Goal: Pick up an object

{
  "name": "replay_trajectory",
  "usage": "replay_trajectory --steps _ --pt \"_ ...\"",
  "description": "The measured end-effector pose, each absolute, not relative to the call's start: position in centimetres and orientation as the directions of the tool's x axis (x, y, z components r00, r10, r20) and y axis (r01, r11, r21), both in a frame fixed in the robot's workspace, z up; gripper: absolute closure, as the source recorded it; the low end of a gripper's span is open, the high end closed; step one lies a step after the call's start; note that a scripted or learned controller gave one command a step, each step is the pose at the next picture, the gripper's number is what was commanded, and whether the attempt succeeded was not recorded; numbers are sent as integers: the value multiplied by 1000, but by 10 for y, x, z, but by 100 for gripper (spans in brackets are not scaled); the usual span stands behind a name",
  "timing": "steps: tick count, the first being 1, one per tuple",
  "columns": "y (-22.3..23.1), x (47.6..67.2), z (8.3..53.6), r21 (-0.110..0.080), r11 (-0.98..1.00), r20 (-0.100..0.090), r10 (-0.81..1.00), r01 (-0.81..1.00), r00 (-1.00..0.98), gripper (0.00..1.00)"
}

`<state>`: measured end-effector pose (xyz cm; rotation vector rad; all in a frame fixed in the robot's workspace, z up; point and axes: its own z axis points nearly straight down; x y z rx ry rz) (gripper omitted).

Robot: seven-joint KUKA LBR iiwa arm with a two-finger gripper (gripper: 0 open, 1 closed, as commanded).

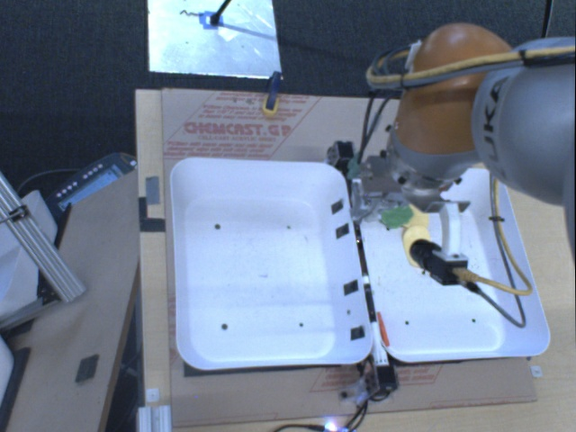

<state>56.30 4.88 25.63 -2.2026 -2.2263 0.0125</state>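
My gripper (371, 202) hangs low over the near-left part of the right bin (468, 331), close to the wall shared with the left bin. A small green object (395, 216) shows just right of the gripper's tip, partly covered by the wrist. Whether it touches the gripper is not visible. A short yellow piece (416, 238) lies right below the green object. The big orange and grey wrist hides the far part of the right bin.
The left bin (261, 259) stands beside the right one, with black clips (351, 286) along their shared rim. A thin red-orange sliver (382, 328) lies at that rim near the front. A shiny plate (211, 25) sits beyond the bins.
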Motion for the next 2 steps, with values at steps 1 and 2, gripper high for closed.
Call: replay_trajectory --steps 1,2 --pt "30 499 380 10 4 2 1000 1000 -4 100" --pt "116 486 303 -5 12 2 1000 1000 -12 100"
